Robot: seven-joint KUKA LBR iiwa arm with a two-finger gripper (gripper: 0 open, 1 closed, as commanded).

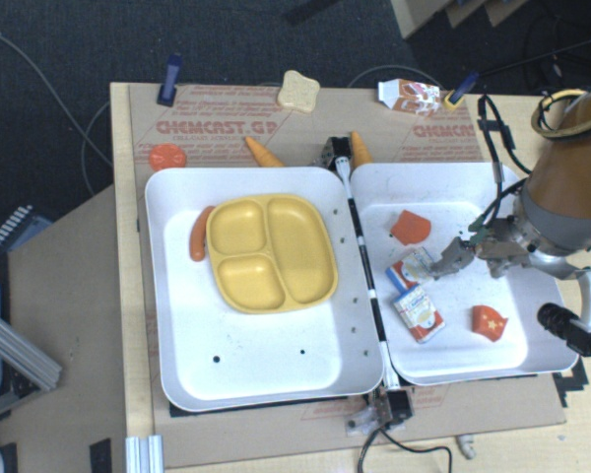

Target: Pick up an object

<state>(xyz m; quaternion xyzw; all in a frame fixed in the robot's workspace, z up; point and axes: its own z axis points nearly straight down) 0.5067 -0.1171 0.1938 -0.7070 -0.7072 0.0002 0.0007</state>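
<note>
Nearest us, we are seeing a small carton (420, 314) lying in the right bin (453, 365), just below the pincer (435, 264); we are unable to tell whether it is apart or together.

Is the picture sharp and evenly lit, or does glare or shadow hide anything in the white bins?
Camera view: even light and soft shadows; the yellow plate is crisp in the left bin; no strong glare on the right bin; the gripper looks slightly soft, so I cannot tell its state.
</note>
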